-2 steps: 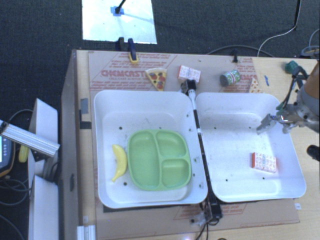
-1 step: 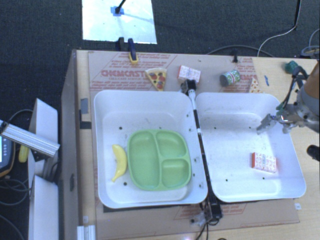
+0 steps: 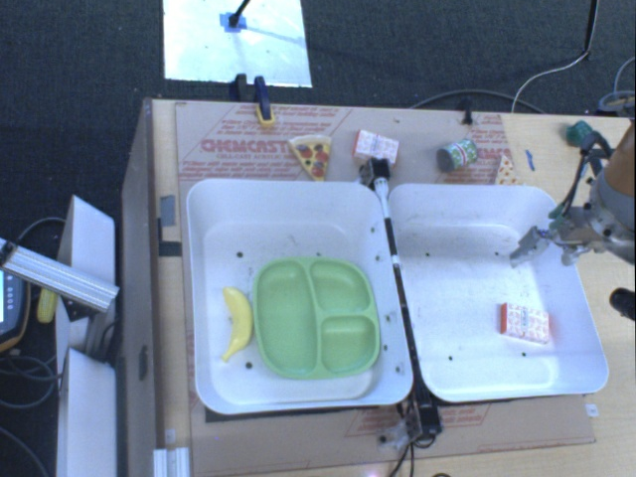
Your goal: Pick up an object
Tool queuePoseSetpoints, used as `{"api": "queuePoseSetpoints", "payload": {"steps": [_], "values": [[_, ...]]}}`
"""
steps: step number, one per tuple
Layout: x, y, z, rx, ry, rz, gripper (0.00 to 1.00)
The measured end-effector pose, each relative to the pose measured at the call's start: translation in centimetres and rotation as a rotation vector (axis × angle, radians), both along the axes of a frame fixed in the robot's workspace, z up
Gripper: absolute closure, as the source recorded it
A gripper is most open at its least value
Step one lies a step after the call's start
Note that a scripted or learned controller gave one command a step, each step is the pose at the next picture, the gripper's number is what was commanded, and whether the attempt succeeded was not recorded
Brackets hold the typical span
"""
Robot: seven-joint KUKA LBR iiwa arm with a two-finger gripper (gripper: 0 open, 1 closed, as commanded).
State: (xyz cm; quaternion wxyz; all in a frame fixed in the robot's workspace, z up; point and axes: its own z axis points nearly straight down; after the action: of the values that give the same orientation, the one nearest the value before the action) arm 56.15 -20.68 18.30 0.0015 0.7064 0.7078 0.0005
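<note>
In the right bin [image 3: 467, 366] lies a small red and white box [image 3: 525, 323], near the right wall. My gripper [image 3: 550, 248] hangs above the bin's upper right part, up and slightly right of the box and apart from it. It is open and holds nothing. The left bin [image 3: 214, 227] holds a green divided plate [image 3: 316, 316] with a yellow banana [image 3: 238, 322] lying against the plate's left edge.
On the cardboard behind the bins lie a toy pizza slice [image 3: 311, 155], a pink and white box [image 3: 376, 146], a small can [image 3: 458, 153] and a second pizza slice [image 3: 505, 168]. A black divider [image 3: 391, 246] runs between the bins.
</note>
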Motion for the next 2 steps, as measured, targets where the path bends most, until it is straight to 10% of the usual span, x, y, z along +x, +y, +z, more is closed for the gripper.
{"api": "queuePoseSetpoints", "payload": {"steps": [2], "values": [[0.00,0.00,0.00,0.000,0.000,0.000,0.00]]}}
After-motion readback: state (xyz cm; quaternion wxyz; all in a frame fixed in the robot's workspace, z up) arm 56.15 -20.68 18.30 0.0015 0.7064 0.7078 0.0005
